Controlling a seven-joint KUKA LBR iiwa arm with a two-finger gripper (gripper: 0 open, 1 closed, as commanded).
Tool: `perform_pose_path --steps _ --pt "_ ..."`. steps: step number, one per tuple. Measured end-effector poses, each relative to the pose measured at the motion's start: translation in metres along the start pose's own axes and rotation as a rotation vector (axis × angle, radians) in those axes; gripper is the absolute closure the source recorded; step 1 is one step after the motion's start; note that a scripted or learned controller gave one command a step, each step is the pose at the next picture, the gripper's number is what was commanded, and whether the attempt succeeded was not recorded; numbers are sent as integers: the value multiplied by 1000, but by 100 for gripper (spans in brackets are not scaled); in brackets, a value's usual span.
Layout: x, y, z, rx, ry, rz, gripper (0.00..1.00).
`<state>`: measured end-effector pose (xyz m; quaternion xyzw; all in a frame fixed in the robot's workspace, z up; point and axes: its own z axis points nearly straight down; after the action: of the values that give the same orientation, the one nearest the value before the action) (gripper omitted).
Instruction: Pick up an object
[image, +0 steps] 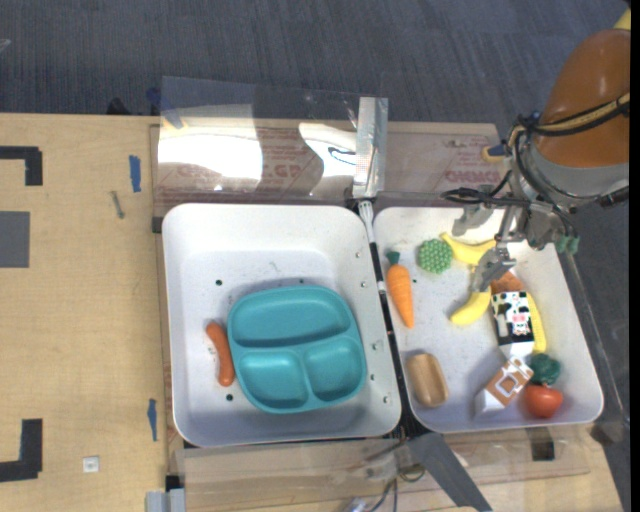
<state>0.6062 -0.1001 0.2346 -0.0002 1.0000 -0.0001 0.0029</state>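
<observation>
My gripper (496, 270) hangs over the back of the right bin (580, 330), below the grey wrist and orange band. It is open, with nothing held between its fingers. Its tips are just above a yellow banana (470, 309) and beside a second banana (462, 250). Close by lie a green round vegetable (434, 256), an orange carrot (401, 290) and a black-and-white patterned box (515, 318). Nearer the front are a bread roll (427, 378), a small white carton (507, 386) and a red tomato (543, 400).
The left bin (190, 250) holds a teal divided plate (295, 345) with a red sausage (221, 352) at its left. A ridge (378, 300) divides the two bins. A clear panel (260, 150) stands behind them.
</observation>
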Motion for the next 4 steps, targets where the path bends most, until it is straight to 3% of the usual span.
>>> perform_pose_path --steps 1,2,3,4 --pt "-18 -44 138 1 -4 37 0" --pt "15 6 145 -1 -5 57 0" --pt "95 4 144 0 -5 170 0" --pt "90 4 131 2 -22 168 100"
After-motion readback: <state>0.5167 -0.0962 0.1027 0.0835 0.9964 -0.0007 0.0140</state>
